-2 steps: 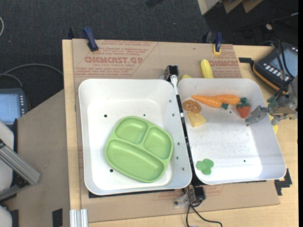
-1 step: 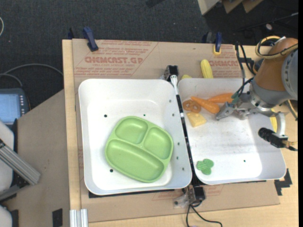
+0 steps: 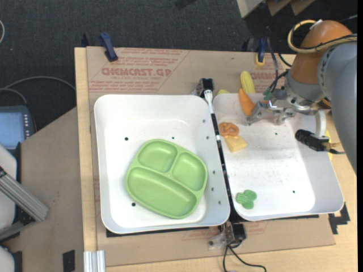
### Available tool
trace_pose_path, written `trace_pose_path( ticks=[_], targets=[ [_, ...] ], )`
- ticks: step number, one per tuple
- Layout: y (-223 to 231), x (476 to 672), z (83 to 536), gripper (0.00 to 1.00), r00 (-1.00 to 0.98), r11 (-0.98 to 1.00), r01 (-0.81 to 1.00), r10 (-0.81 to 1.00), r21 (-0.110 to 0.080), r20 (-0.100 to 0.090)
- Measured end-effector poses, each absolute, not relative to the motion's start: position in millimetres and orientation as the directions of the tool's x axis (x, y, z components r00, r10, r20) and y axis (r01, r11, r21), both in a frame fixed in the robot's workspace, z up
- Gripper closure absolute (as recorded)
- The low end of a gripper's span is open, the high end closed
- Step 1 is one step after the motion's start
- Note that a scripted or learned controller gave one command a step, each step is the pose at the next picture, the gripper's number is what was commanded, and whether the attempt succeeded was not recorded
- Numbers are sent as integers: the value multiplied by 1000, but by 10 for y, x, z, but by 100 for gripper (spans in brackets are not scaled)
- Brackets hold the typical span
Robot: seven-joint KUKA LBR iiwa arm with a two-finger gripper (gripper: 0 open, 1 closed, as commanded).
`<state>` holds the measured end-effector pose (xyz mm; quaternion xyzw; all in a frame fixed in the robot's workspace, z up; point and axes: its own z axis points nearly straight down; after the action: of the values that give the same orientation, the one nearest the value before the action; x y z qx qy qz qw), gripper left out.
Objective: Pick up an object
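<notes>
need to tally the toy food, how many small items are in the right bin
5: a corn cob and a carrot at the far edge by the gripper, a pretzel and a cheese wedge near the divider, a green piece in front. The arm may hide more.

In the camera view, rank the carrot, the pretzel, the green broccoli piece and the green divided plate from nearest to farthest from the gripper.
From the gripper:
1. Carrot, just left of it.
2. Pretzel, right bin's left edge.
3. Broccoli piece, right bin's near corner.
4. Divided plate, left bin.
</notes>
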<state>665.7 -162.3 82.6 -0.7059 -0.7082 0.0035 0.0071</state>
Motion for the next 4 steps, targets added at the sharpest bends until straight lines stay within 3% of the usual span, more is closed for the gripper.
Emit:
trace_pose_path(
  ticks=[1, 2, 3, 4],
  targets=[
    [-1375, 5986, 2236, 0, 0, 0, 1000, 1000, 10, -1],
    [-1921, 5636, 772, 0, 6, -6, 1000, 1000, -9, 1],
    [-1633, 6232, 852, 0, -5, 5, 1000, 1000, 6, -1],
    [-1652, 6214, 958, 100, -2, 2, 1000, 1000, 6, -3]
  ],
)
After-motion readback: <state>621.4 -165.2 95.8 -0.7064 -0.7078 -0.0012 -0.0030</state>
